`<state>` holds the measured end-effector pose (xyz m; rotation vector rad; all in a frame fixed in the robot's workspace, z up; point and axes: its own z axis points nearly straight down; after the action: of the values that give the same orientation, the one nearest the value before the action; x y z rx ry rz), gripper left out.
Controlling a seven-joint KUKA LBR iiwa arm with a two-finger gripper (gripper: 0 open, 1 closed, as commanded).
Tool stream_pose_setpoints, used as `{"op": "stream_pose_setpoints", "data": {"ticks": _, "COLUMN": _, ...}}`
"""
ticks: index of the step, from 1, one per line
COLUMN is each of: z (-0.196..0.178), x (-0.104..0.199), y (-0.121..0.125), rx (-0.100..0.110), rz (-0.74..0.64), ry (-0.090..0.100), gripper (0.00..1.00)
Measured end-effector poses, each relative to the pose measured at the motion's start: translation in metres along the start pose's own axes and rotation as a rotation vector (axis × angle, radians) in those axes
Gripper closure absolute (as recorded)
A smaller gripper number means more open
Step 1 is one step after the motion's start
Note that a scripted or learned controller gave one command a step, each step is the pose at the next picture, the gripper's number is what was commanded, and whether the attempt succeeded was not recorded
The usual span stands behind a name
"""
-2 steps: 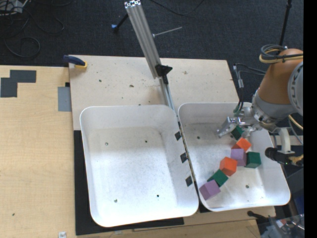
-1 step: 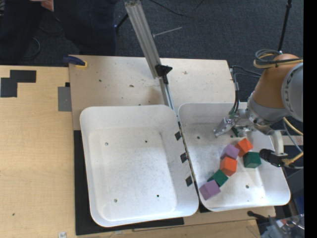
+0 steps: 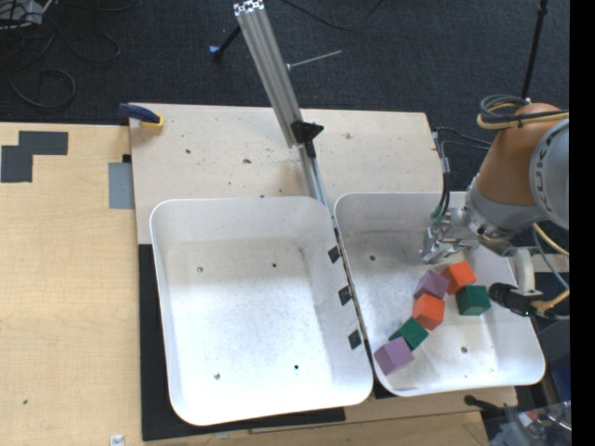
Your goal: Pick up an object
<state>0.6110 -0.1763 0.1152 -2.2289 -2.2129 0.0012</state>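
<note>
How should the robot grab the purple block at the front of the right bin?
Probably from straight above, squeezing two opposite flat sides of the front purple block. It sits at the end of the row, touching only the green block, so its other sides look free.

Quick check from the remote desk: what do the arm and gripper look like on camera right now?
The arm is a rounded grey body with a broad orange band above the wrist. Yellowish and dark cables loop over its top and trail down its side. The gripper is a small silvery metal piece at its end.
</note>
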Motion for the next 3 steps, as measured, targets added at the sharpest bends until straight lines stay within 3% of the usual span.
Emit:
{"op": "stream_pose_setpoints", "data": {"ticks": 2, "z": -0.125, "x": 0.004, "y": 0.006, "rx": -0.006, "rz": -0.009, "ry": -0.001, "gripper": 1.0}}
{"op": "stream_pose_setpoints", "data": {"ticks": 3, "z": -0.122, "x": 0.004, "y": 0.006, "rx": 0.0, "rz": -0.012, "ry": -0.001, "gripper": 1.0}}
